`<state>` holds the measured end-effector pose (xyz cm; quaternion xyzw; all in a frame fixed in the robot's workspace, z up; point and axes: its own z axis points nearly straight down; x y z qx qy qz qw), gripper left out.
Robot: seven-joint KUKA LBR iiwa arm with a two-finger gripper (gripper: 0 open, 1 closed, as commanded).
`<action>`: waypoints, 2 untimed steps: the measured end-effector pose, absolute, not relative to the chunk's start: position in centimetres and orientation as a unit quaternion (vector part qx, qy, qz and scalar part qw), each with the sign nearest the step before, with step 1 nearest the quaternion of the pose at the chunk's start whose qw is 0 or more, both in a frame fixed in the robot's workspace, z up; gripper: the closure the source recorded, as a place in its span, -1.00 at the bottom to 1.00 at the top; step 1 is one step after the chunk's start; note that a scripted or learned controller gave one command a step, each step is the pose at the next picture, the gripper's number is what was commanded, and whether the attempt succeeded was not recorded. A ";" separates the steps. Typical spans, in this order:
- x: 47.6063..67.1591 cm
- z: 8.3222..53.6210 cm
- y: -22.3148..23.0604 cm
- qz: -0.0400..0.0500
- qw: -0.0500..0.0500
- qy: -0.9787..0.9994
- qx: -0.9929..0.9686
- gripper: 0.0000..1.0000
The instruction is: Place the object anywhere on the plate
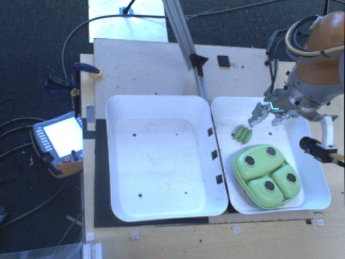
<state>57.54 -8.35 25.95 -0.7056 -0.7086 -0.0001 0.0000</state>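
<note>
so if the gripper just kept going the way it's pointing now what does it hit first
Probably the small green object: the gripper points down-left toward it in the right bin. Depth is unclear from this view, so it might pass beside it and meet the bin floor.

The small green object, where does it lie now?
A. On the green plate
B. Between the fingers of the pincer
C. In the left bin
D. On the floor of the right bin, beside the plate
D: the small green object lies on the right bin floor, above-left of the green plate, below the pincer.
</note>
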 end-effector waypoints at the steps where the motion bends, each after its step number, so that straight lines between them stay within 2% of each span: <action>1: 57.6 26.0 -8.3 -0.001 -0.001 -0.709 -0.706 -1.00; 2: 56.8 20.1 -8.3 0.001 0.001 -0.708 -0.707 -1.00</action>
